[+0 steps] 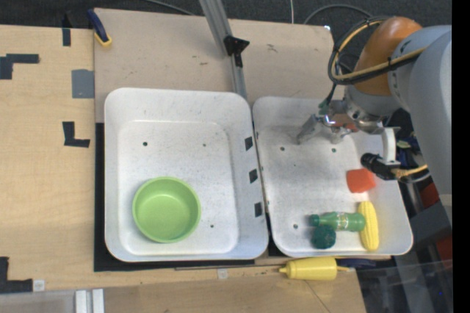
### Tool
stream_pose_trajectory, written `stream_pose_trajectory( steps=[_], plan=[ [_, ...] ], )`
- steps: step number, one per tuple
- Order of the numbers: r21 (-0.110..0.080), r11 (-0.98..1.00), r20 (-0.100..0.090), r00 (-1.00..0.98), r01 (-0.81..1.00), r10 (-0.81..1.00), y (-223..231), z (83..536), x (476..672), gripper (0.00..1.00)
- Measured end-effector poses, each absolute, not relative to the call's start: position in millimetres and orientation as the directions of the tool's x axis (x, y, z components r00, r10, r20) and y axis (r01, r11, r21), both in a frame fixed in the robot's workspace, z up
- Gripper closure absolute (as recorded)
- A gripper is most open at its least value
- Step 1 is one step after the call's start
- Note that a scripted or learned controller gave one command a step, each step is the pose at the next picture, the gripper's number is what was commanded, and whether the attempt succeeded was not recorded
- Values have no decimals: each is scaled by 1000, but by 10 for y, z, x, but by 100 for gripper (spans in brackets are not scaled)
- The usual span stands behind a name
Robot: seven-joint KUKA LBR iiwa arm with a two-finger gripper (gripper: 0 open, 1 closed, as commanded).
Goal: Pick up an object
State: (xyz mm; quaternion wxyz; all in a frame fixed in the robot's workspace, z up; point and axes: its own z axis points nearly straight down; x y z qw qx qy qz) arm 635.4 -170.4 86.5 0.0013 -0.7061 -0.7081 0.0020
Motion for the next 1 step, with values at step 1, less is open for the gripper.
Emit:
stream_pose_trajectory(
  steps=[1],
  plan=[
    [-2, 5, -2, -5, 1000, 1000, -1699, 983, 6363, 100]
  ],
)
